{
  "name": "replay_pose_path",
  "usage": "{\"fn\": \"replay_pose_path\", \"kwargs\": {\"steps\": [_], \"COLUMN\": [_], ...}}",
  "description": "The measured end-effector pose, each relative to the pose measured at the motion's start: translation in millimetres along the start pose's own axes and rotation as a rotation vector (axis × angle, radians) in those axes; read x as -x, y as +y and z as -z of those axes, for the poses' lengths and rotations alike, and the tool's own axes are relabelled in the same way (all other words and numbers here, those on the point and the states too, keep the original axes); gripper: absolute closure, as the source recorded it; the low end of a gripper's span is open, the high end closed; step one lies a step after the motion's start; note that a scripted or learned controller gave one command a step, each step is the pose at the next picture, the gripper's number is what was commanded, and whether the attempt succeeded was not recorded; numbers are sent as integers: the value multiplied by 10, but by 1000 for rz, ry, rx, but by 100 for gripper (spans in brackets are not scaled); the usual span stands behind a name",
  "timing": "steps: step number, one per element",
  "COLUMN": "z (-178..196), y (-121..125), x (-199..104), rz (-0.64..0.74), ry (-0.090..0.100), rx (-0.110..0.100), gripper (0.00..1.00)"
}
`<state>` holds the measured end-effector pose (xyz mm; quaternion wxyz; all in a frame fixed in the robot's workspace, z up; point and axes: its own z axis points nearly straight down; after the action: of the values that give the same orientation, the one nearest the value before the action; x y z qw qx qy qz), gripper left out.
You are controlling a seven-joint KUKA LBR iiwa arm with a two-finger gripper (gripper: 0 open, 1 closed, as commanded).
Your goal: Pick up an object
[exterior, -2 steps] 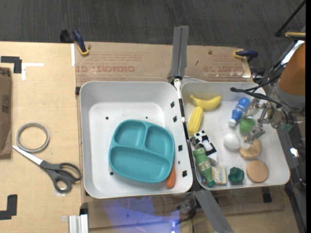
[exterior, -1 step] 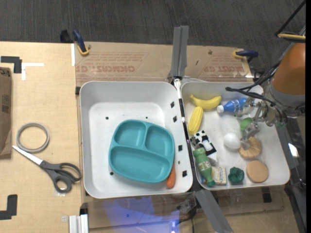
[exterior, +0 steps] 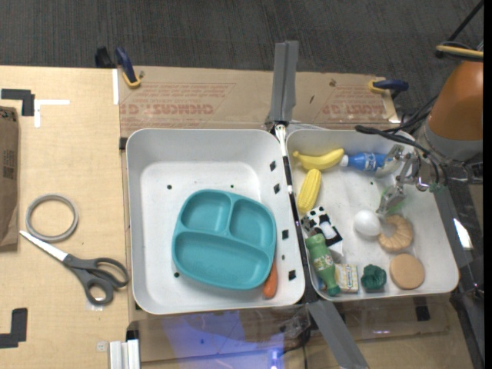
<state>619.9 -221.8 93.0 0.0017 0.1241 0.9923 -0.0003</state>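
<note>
My gripper [exterior: 393,197] hangs over the right bin [exterior: 440,229], near its right wall. It sits just above and to the right of a white ball [exterior: 367,224] and right above a tan bread piece [exterior: 396,235]. A blue bottle [exterior: 364,161] lies to the gripper's upper left, beside a banana [exterior: 319,159] and a corn cob [exterior: 309,189]. Along the bin's front lie a round biscuit [exterior: 407,271], a green lump [exterior: 374,277] and a green bottle [exterior: 320,255]. I see no object in the gripper.
The left bin [exterior: 146,206] holds a teal divided plate [exterior: 225,239] and a carrot [exterior: 270,284]. Scissors [exterior: 81,266] and a tape ring [exterior: 51,217] lie on the bench to the left. A black-and-white item [exterior: 321,224] sits by the divider.
</note>
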Motion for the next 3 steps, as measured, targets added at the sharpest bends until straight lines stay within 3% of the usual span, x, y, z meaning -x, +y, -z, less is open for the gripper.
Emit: {"fn": "replay_pose_path", "kwargs": {"steps": [1,2,3], "z": [3,72,-1], "y": [940,26,10], "x": [-267,-330,4], "rz": [76,182,317], "ry": [0,-2,-2], "rx": [2,0,1], "gripper": [0,0,0]}}
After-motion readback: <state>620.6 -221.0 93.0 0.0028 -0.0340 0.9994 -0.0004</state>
